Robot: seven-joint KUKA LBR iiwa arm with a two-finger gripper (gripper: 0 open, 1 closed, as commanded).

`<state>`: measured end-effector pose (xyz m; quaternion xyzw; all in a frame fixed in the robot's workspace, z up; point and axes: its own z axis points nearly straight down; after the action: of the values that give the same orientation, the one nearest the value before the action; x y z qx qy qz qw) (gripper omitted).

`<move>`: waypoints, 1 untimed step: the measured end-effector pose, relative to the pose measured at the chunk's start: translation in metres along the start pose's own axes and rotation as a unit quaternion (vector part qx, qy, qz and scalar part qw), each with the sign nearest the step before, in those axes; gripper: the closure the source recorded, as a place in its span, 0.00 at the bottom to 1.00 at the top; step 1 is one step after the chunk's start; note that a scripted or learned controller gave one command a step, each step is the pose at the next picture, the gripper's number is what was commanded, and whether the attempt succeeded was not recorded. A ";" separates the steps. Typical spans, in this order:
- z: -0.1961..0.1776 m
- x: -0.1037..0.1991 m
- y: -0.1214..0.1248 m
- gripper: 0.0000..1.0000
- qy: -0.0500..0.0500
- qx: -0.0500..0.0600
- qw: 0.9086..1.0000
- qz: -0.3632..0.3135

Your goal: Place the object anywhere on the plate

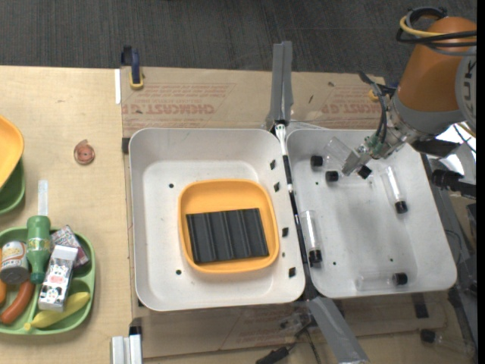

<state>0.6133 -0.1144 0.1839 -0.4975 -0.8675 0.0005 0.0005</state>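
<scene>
Cardboard [227, 101] under the bins reads "CHEMCAST GP", printed upside down.

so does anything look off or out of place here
Nothing looks spilled or damaged. The dark ridged block lies flat on the orange plate in the left bin; the pincer is over the right bin.

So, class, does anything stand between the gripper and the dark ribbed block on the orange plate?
Only the bins' meeting rims lie between the gripper, over the right bin, and the dark ribbed block on the orange plate.
</scene>
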 end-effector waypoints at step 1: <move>-0.031 -0.053 0.016 1.00 -0.002 -0.002 0.997 -0.083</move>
<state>0.6544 -0.1522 0.2148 -0.4239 -0.9057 0.0001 -0.0023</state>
